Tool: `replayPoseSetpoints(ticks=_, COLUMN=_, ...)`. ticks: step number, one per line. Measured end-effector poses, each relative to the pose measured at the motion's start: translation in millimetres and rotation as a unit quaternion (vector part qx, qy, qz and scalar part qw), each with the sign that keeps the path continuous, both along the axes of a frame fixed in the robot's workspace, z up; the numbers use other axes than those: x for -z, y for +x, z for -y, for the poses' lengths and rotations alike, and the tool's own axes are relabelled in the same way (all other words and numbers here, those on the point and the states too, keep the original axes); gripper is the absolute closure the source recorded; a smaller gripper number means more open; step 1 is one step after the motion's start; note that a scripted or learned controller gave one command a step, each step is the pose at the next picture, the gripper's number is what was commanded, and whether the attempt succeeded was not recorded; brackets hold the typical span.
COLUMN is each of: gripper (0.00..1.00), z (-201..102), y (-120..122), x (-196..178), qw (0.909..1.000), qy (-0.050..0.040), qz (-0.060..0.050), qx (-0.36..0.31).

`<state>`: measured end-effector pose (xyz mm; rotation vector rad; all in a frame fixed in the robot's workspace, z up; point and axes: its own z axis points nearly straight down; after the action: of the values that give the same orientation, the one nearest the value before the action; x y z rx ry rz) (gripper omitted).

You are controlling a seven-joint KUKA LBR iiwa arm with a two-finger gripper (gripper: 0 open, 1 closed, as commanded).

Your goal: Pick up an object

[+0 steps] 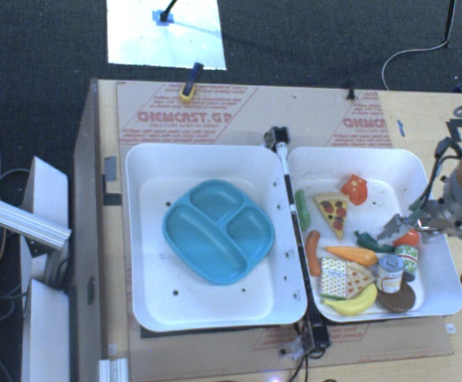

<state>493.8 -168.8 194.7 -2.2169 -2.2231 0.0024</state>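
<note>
Hovering at the right bin's (295, 165) far side, the gripper (402, 228) has its fingers spread, nothing between them. Just under it stands a bottle (407, 255), upright; the carrot (350, 255) lies to its left, long axis pointing toward the gripper.

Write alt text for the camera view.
A robot arm's tool hovers over toy food in the right bin: pizza slice, carrot, banana, can. The left bin holds a blue divided plate.
</note>
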Motion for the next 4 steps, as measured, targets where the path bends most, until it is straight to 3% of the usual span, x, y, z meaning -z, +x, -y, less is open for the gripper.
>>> replayPoseSetpoints(ticks=1, gripper=0.00, z=2.2, y=19.0, x=97.8, qw=1.0000, qy=-0.0004, qz=0.003, qx=0.001)
replayPoseSetpoints(ticks=2, gripper=0.00, z=-24.5, y=73.5, x=99.4, qw=1.0000, qy=0.0001, qz=0.001, qx=0.000)
replayPoseSetpoints(ticks=3, gripper=0.00, z=-19.5, y=128.1, x=111.3, qw=0.9999, qy=0.0053, qz=-0.011, qx=-0.003)
replayPoseSetpoints(ticks=4, gripper=0.00, z=-20.0, y=88.2, x=112.4, qw=1.0000, qy=-0.0003, qz=0.000, qx=0.000)
